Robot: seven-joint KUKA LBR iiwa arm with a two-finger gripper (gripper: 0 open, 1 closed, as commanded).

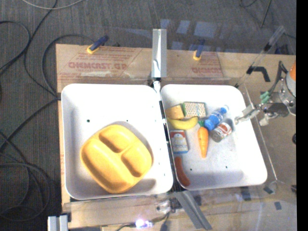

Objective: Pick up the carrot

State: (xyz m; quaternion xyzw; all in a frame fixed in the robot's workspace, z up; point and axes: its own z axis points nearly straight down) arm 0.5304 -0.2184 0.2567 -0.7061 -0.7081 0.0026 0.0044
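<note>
The orange carrot (203, 141) lies in the right bin (250, 172), pointing toward the front, between a small printed box (179, 141) and a silver can (222, 131). My gripper (253, 118) hangs over the bin's right rim, to the right of the carrot and apart from it. It is open, with nothing between its fingers. The arm's wrist (288, 93) reaches in at the right edge.
Around the carrot in the right bin lie a banana (183, 123), a blue bottle (214, 118), a waffle-like square (194, 109), a yellow wedge (174, 111) and a brown sausage (182, 173). The left bin (72, 105) holds a yellow divided plate (117, 157).
</note>
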